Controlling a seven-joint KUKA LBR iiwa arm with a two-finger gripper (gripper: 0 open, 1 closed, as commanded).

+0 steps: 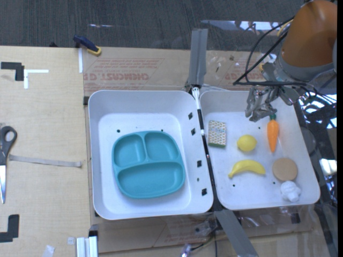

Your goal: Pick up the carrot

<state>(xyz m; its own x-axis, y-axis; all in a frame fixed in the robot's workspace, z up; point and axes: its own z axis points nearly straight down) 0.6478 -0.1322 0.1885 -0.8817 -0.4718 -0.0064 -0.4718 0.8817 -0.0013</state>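
The carrot (pixel 273 135) is orange with a small green top and lies lengthwise in the right bin (pixel 230 194), near its right wall, green end pointing to the back. My gripper (pixel 261 109) hangs over the back of the right bin, just left of and behind the carrot's green top. The carrot rests on the bin floor, and nothing shows it being held.
In the right bin also lie a speckled green sponge (pixel 217 133), a lemon (pixel 246 143), a banana (pixel 247 168), a round tan disc (pixel 284 169) and a small white object (pixel 290 190). The left bin (pixel 102 197) holds a blue divided plate (pixel 148 164). Scissors (pixel 5 154) lie on the bench at left.
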